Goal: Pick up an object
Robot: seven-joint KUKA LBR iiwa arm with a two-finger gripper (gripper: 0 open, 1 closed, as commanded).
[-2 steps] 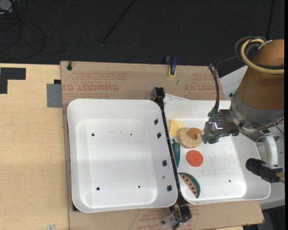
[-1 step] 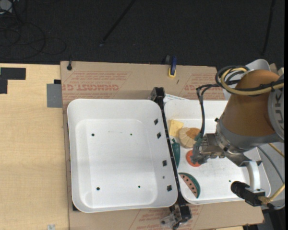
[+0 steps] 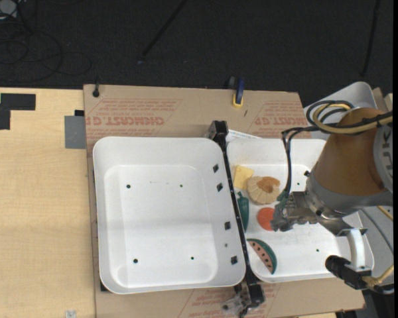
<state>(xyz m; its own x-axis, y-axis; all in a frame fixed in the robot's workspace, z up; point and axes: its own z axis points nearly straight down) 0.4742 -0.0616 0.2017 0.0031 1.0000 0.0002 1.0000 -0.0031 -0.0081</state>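
Gripper [image 3: 283, 217] low in right bin [image 3: 298, 260], right beside red round object [image 3: 266, 216], seemingly touching it. Finger spread too dark to judge; grasp cannot be told. Yellow block [image 3: 243, 175], tan round piece [image 3: 263, 188], watermelon slice [image 3: 263, 255] near bin divider.

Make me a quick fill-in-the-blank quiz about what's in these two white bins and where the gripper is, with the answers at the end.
1. All the small objects lie in the ____ bin as the camera sees it.
2. The gripper is right next to the round ____ object.
3. The watermelon slice lies near the bin's ____ edge in the picture.
4. The yellow block lies just ____ of the tan shell-like piece in the picture.

Answers: right; red; bottom; left
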